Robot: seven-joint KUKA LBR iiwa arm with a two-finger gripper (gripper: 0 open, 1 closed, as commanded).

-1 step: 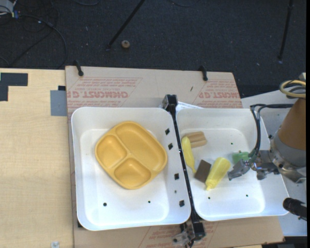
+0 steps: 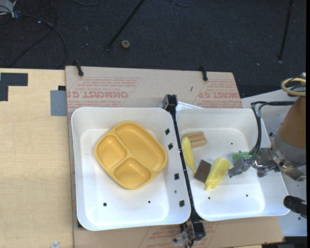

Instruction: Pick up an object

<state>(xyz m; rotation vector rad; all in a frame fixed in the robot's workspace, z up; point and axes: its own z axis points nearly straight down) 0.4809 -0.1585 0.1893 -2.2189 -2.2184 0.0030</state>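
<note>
The gripper (image 2: 241, 166) was seen low over the right bin (image 2: 222, 211), reached in from the right, and its state could not be told, being small and blurred against a green object (image 2: 241, 155) beside it. No object was seen held. The nearest candidate, a yellow bottle (image 2: 217, 172), lay just left of the gripper, its long axis slanted from far-right to near-left, touching a dark brown block (image 2: 202, 170) on its left. Farther left lay a yellow banana-like piece (image 2: 188, 152) and a tan cylinder (image 2: 196, 139). A yellow divided plate (image 2: 130, 154) sat in the left bin (image 2: 88, 200). The green object's shape was partly hidden.
</note>
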